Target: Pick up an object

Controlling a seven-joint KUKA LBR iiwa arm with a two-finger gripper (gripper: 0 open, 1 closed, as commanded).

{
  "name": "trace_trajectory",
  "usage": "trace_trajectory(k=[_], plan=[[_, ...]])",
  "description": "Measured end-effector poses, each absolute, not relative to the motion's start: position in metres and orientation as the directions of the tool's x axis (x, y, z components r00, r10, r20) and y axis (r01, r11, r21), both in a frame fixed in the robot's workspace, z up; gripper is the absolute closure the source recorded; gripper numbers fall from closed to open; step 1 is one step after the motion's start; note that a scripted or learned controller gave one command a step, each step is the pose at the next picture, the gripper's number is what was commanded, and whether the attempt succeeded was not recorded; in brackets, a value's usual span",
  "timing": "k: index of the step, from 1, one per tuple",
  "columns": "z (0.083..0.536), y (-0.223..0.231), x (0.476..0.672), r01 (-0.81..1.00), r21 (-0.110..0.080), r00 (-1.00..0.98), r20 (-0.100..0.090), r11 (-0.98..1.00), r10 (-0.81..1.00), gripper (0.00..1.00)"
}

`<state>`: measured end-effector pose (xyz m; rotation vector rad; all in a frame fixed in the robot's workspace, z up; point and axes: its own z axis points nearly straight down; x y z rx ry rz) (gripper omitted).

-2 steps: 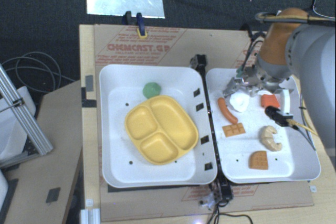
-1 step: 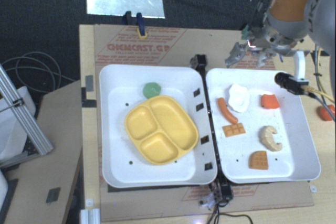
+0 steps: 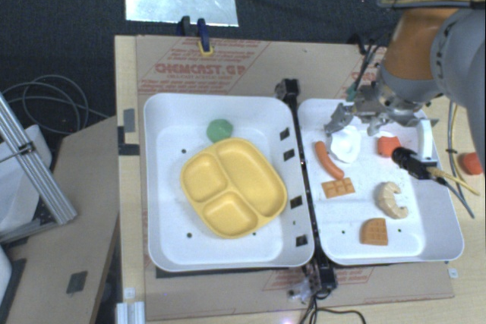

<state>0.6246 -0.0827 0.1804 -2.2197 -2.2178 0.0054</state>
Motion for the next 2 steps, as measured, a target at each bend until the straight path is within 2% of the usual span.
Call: trace_trajectory(k=[1, 2], plan=[[0.082, -0.095, 0.619, 1.0, -0.004, 0.0, -0.001, 0.0, 1.0, 0.0], [0.101, -0.095, 0.622, 1.0, 0.008, 0.0, -0.003, 0.0, 1.0, 1.0]])
